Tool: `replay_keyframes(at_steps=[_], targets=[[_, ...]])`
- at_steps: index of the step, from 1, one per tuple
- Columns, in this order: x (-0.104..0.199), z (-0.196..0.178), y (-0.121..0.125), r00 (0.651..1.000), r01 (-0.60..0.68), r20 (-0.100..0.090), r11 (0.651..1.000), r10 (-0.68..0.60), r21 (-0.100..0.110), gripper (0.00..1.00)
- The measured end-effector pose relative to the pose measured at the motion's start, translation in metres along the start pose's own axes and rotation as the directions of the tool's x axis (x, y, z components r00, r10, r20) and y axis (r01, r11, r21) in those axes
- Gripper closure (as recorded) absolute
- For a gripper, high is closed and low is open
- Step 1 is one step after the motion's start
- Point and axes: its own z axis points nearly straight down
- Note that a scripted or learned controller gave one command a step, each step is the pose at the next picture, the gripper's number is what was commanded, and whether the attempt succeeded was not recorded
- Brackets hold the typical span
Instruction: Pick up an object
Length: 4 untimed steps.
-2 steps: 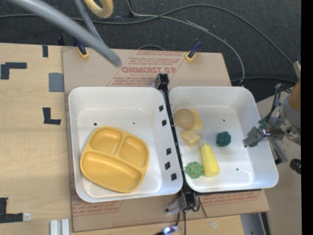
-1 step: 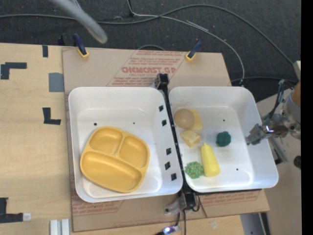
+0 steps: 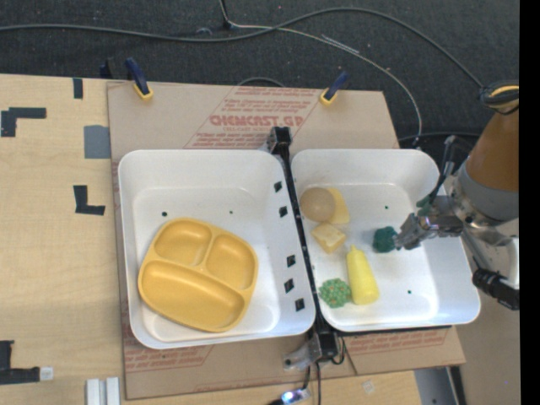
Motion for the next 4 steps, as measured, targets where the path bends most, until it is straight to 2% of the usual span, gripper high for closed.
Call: replay_keyframes(at_steps=[1,2,3,4], targets=[[0.06,-0.002,0.008,1.0,0.002,-0.001,1.0,-0.002,0.0,1.0],[0.109,0.008,0.027,1.0,0.0,0.001,1.0,0.0,0.001,1.0],[0.155,-0.001,0.047,1.0,0.001,0.0,1.0,-0.001,-0.001,1.0],[0.219,-0.002,0.056,1.0,0.003,-0.001,1.0,-0.003,0.0,1.0]])
